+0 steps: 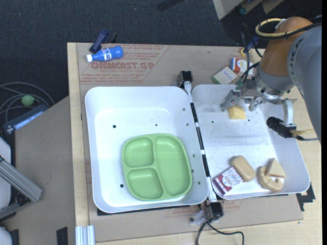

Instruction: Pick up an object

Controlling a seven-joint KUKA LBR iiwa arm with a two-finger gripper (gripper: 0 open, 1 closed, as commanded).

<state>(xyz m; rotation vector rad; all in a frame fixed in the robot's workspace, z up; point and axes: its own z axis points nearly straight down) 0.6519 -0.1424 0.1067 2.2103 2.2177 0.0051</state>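
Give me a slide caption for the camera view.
End effector over a yellow block in the right bin; green tray in the left bin.

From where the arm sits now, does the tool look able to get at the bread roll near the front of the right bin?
Probably yes. The bread roll lies uncovered in the right bin, touching only the red packet; open bin floor separates it from the tool at the far end.

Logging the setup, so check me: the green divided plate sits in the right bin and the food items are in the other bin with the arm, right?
Not quite. The camera view shows the green divided plate in the left bin; the food items lie in the right bin, where the arm reaches.
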